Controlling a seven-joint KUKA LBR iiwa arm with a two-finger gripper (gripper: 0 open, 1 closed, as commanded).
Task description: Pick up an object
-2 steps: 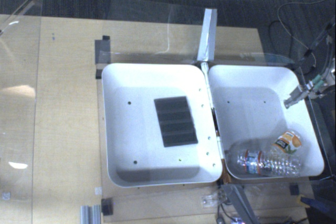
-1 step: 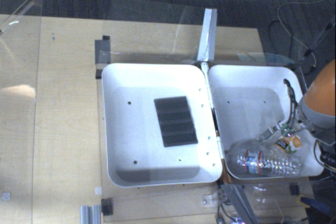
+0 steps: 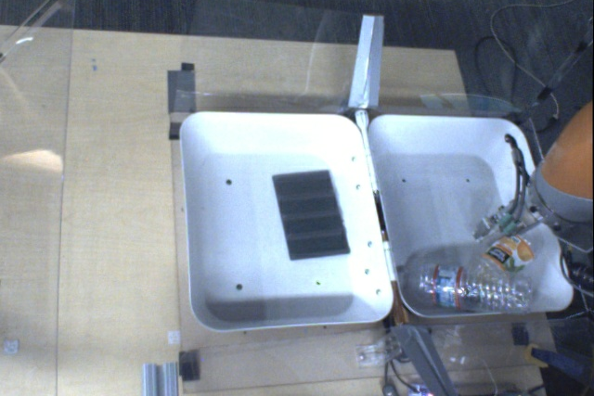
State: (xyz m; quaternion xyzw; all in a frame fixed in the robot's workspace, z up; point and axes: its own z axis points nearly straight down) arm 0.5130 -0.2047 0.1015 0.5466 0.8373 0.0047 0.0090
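The camera view, looking down at a slant, takes in a pale wooden bench (image 3: 93, 227) on which two shallow white bins are set side by side, their inner rims touching. In the left bin (image 3: 209, 199) a dark ribbed rectangular pad (image 3: 310, 214) is seen lying flat near the middle, slightly turned against the bin's sides. In the right bin (image 3: 436, 162) a clear plastic bottle (image 3: 471, 287) with a red and blue label is laid on its side along the near wall, and a small orange and white packet (image 3: 511, 252) is placed just beyond it toward the right wall. The arm (image 3: 568, 167) is brought in from the right edge, its orange band visible above the wrist, and the gripper (image 3: 501, 223) is lowered into the right bin just above the packet. Whether the packet is touched cannot be told, and the state of the gripper cannot be judged at this size.
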